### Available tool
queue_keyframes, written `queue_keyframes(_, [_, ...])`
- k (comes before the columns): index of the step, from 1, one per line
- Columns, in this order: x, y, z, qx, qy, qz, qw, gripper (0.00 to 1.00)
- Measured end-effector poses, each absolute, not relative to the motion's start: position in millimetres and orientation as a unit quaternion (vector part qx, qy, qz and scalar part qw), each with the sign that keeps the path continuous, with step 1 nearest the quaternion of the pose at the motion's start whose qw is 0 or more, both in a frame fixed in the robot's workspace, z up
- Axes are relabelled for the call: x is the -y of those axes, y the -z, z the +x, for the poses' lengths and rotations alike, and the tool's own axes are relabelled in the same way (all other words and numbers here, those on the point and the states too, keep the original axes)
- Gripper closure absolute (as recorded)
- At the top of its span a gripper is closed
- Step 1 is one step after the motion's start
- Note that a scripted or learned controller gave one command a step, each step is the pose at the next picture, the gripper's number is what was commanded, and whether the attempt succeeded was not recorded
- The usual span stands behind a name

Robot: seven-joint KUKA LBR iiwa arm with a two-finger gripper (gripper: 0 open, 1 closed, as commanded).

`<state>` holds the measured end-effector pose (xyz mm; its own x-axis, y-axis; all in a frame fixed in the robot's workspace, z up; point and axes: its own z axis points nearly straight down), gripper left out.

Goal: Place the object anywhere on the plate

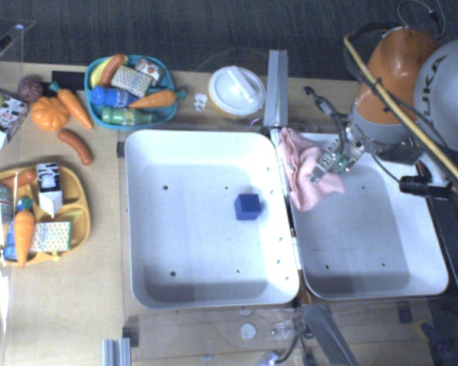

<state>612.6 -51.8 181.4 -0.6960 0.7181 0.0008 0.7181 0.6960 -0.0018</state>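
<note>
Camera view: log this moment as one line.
gripper: over pink cloth, right bin | blue cube: left bin, untouched | plate: unidentified

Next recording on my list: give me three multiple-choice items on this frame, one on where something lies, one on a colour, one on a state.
1. Where does the blue cube lie?
A. In the left bin
B. In the right bin
C. On the bench

2. What colour is the cloth?
A. Green
B. Pink
C. Black

3. How does the cloth lie?
A. Folded flat in the middle of the left bin
C. Crumpled against the right bin's left wall
B. Hanging off the bench's front edge

Answers:
1 A, the cube sits near the middle of the left bin.
2 B, the cloth is pale pink against the white right bin.
3 C, it is bunched up by the divide between the bins, just under the gripper.
</note>
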Motion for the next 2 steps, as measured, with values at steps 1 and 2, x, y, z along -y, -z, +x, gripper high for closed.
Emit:
queue_keyframes(1, [51,-221,613.8,0.922,-0.0003,-0.387,0.001,1.0])
queue_keyframes(2, [-2,-215,591.1,0.981,0.0003,-0.196,0.002,1.0])
